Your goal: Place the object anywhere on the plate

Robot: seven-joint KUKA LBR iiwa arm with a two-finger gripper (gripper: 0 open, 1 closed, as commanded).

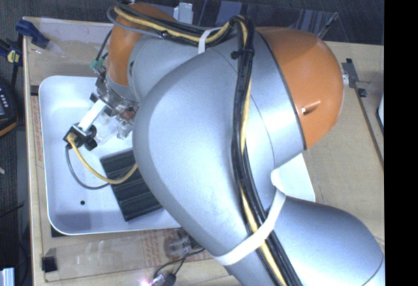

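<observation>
Hanging over the middle of the left white bin (52, 92), the pincer (116, 116) sits at the end of the orange-banded wrist, and I cannot tell whether it is open or closed, or touching anything. A black ribbed slab (130, 187) lies flat on the bin floor on its near side, partly hidden by the grey arm (215, 147).

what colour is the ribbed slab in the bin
Black with parallel ridges; the ribbed slab shows best in the camera view.
</observation>
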